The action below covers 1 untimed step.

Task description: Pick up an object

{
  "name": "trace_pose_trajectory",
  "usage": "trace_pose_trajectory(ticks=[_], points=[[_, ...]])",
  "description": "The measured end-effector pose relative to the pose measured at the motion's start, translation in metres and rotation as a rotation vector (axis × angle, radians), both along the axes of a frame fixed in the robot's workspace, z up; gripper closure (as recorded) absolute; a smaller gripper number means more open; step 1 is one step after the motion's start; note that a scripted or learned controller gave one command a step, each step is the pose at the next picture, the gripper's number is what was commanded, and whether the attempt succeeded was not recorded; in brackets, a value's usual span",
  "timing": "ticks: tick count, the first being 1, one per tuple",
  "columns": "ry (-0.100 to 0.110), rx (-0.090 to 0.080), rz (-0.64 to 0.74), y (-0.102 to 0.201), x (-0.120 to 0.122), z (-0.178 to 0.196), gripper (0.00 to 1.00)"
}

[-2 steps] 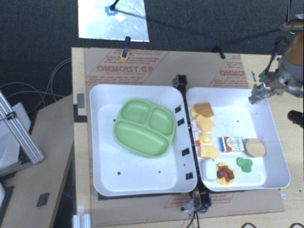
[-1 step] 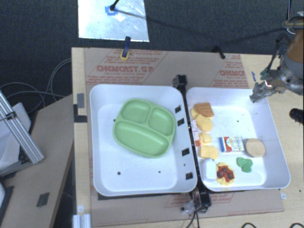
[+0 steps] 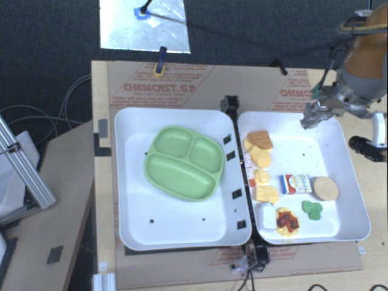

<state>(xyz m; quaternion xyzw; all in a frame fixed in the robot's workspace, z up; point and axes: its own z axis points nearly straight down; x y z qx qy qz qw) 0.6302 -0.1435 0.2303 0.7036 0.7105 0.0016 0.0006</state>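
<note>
In the right bin, small food pieces are lying flat, apart from my claw hanging at the bin's one o'clock corner. A brown toast slice is sitting at ten o'clock, with yellow chunks trailing below it toward seven. A red-and-white packet is resting near centre, touching a tan round cookie at four o'clock. A green broccoli piece and a yellow-red pizza bit are lying at six.

Green divided plate lying in left white bin; shiny foil sheet beyond the bench; aluminium frame at far left; loose cables nearby.
</note>
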Motion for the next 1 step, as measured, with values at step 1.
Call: trace_pose_trajectory(ticks=[1], points=[[0.001,0.0,0.0,0.0493,-0.0139,0.0079,1.0]])
